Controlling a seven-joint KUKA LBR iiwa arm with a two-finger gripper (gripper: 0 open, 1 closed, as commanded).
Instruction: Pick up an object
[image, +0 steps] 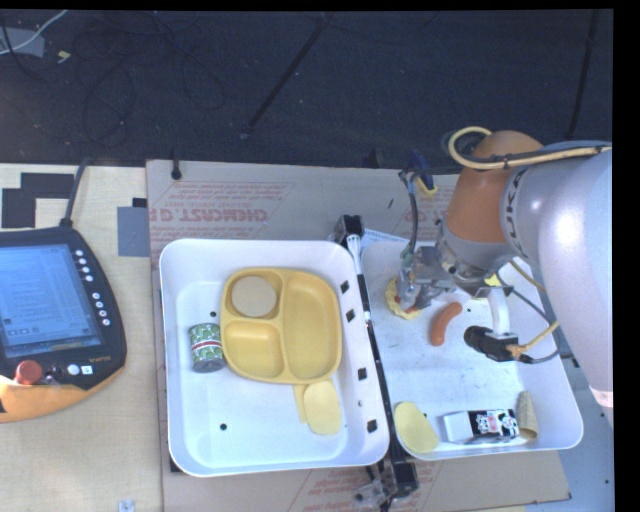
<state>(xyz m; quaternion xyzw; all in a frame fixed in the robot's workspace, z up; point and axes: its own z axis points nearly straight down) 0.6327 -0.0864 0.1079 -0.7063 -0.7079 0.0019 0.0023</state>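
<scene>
Here the gripper (408, 296) sits low in the right bin (560, 425), its tip on or just over a small yellow piece (398, 307) by the bin's left wall; whether it is open or closed I cannot tell. An orange sausage (445, 322) lies just to the right, apart from it. To do this well, I judge the tip should centre on that 1 piece, stay off the wall and lift straight up. The left bin (190, 430) holds a yellow tray (305, 325) and a small can (206, 346).
</scene>
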